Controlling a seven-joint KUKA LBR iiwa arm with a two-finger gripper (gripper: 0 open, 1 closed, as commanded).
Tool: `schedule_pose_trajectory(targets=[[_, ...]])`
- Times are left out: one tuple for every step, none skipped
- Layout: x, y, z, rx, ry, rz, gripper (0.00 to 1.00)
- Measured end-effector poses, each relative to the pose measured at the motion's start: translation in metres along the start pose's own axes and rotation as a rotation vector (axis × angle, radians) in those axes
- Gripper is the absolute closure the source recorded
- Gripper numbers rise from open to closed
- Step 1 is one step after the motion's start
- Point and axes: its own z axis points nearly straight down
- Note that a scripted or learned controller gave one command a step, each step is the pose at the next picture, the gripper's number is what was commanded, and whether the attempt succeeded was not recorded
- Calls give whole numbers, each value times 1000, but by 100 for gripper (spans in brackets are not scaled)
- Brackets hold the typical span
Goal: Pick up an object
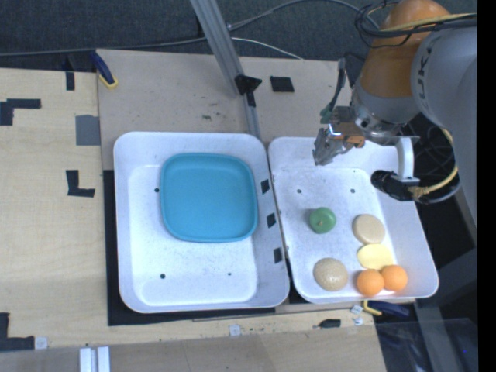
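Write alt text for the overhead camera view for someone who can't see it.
A grey robot arm's gripper hovers over the far end of the right white bin, which holds a green ball, three pale rounded items and two orange balls. The left white bin holds a blue square plate.

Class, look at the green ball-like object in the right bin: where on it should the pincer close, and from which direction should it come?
Grip the green object across its widest middle, coming straight down from above. It looks round, so any pair of opposite sides should serve. It lies apart from the other items, with bare right bin floor all around for the fingers. The pincer is above the bin's far end.
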Motion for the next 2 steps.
schedule_pose_trajectory(targets=[[52, 1, 11, 0, 0, 0, 100], [100, 2, 17, 0, 0, 0, 100]])
